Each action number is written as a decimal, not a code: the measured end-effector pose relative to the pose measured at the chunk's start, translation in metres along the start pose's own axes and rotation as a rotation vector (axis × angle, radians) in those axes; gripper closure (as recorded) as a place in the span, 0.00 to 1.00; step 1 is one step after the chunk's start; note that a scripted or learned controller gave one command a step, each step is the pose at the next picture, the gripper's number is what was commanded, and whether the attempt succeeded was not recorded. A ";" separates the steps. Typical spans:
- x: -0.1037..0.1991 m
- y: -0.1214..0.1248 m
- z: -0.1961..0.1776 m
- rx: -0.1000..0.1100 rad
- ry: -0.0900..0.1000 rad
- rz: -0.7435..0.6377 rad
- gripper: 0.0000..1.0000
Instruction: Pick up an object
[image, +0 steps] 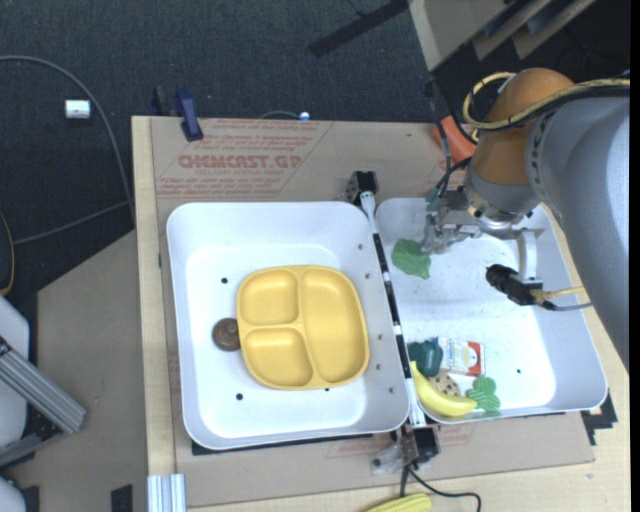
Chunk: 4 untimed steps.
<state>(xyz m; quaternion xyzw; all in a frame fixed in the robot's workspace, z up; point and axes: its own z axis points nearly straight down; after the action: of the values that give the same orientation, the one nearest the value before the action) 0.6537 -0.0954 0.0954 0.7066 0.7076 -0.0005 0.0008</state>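
My gripper (436, 236) hangs low over the far left part of the right bin (530, 340). Just to its lower left, a small light green object (411, 259) lies on the bin floor, close to or touching the gripper's tip. At the near left corner of this bin lie a yellow banana (441, 397), a dark green item (425, 355), a red and white packet (463, 356) and a small bright green piece (486, 392).
The left bin (200, 250) holds a yellow divided plate (301, 326) with a small brown round thing (226, 334) beside its left edge. A black part with a cable (513, 284) juts from the arm over the right bin. The bins' shared wall (385, 290) runs just left of the gripper.
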 end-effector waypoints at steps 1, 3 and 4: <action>0.000 0.000 0.000 0.001 0.000 0.000 0.00; 0.004 0.002 0.011 -0.002 0.001 0.000 0.00; -0.004 0.013 0.010 -0.002 0.001 0.000 0.00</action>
<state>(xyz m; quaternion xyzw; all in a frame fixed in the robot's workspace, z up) 0.6669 -0.0990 0.0850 0.7066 0.7076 0.0004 0.0014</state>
